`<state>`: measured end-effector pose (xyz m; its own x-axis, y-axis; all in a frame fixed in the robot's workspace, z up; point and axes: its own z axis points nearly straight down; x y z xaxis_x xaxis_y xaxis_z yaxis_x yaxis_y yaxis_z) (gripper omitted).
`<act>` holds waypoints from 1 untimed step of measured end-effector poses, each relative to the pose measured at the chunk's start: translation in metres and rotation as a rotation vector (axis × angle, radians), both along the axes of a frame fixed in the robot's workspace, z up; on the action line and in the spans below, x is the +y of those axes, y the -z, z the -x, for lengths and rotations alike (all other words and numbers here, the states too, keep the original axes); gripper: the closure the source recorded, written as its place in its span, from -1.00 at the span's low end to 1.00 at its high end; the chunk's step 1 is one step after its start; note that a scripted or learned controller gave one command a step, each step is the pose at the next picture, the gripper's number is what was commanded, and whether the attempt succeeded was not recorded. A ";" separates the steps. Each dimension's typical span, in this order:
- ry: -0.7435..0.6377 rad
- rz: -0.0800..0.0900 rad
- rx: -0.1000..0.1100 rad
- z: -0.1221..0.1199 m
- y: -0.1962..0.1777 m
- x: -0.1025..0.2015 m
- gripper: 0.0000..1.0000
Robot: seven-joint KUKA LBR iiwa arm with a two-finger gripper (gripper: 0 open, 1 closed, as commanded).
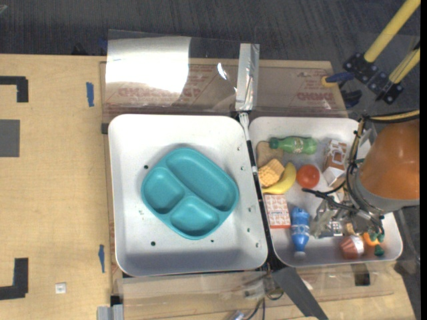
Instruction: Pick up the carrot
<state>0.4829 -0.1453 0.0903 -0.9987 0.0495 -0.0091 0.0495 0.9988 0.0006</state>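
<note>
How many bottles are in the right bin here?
2. A green bottle lies along the far side; a blue bottle lies near the front, beside the pincer. The arm may hide others.

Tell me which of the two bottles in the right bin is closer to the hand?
The blue bottle. It lies just left of the hand, while the green bottle lies at the bin's far end.

The bench (47,179) bears two white bins (127,179) side by side.

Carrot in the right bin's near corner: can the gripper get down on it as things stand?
Probably yes. The gripper hangs just left of the carrot, which lies uncovered, though a red-and-white item touches it and the bin wall is close.
</note>
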 end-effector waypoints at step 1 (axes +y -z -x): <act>0.001 0.002 -0.001 0.000 0.000 -0.001 -1.00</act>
